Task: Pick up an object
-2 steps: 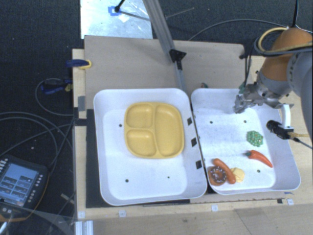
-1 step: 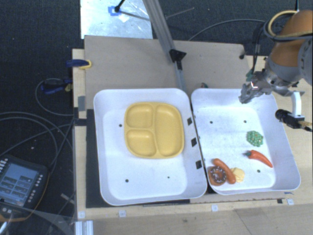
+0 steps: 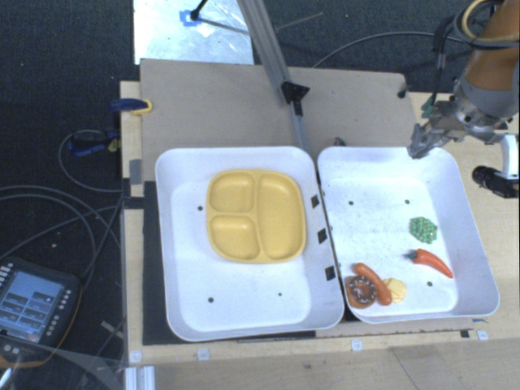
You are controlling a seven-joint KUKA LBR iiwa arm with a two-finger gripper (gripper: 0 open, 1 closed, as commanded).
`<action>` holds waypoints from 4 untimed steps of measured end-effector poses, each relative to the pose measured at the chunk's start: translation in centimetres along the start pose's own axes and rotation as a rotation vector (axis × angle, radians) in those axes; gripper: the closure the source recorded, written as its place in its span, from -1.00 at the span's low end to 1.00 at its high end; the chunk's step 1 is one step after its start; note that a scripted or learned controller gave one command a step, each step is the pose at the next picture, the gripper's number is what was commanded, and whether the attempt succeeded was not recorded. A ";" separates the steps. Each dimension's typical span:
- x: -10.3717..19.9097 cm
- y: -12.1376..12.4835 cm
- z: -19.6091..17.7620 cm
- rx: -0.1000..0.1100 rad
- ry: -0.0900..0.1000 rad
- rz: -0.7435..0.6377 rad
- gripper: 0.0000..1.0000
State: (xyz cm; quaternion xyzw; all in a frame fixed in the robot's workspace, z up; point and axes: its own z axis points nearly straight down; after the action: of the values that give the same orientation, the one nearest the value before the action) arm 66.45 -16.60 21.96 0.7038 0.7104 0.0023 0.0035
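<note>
The bench carries two shallow white bins side by side. The left bin holds a yellow divided plate with three compartments, lying flat near the bin's middle. The right bin holds the small items, all gathered toward its near and right side.

The arm comes in from the right, and its gripper hangs over the far edge of the right bin, near that bin's far right corner. How its tips stand is too small and dark to make out.

In the right bin, a green broccoli-like piece lies toward the right side, well apart from the gripper. Just nearer lies an orange carrot. At the near left corner a red sausage touches a brown doughnut, with a small pale yellow piece just beside the sausage. None of these items touches the gripper.
</note>
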 end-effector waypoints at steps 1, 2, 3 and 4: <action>4.0 -2.4 0.6 0.009 0.003 0.000 1.00; 8.9 -4.2 -0.1 0.008 0.004 -0.001 1.00; 14.1 -6.8 0.3 0.010 0.004 -0.002 1.00; 18.5 -9.0 -0.5 0.009 0.005 -0.002 1.00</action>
State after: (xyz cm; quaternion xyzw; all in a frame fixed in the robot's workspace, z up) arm 57.30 1.86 22.38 0.7032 0.7110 0.0006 -0.0014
